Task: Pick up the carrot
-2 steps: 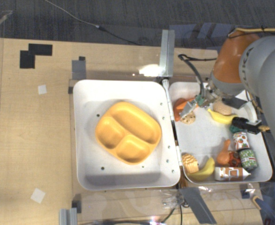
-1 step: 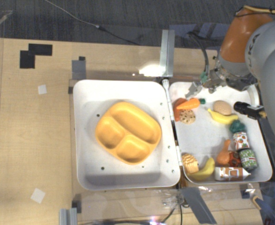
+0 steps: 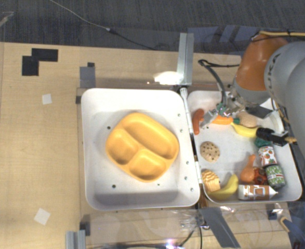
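Tool [image 3: 221, 112] low over the right bin [image 3: 230, 158], near that bin's far-left corner. Wide or narrow: cannot tell from this angle.

Carrot [image 3: 223, 121] is a short orange piece lying on the bin floor, right at the tool's tip on its near side. Touching or a hair apart: cannot tell. Not seen gripped.

Toward the bin's left edge, a red-orange sausage-like piece [image 3: 198, 120] lies lengthwise along the wall. Just beside the carrot on the other side are a pale tan lump [image 3: 249, 120] and a yellow banana [image 3: 244, 130] slanting toward the bin's middle.

A round speckled cookie [image 3: 210, 150] sits alone in the left-middle of the bin.

Along the near edge, from the near-left corner: a tan waffle-like piece [image 3: 210, 179], a second banana [image 3: 226, 187] and a white carton [image 3: 257, 192] lying flat. Along the right edge are a red-and-white can [image 3: 267, 155] and a green-labelled can [image 3: 276, 176], with an orange-red lump [image 3: 249, 173] beside them.

Left bin [image 3: 97, 113] holds a yellow divided plate [image 3: 142, 145] near its centre, tilted askew to the walls.

Both bins sit side by side on the pale wooden surface [image 3: 38, 154].
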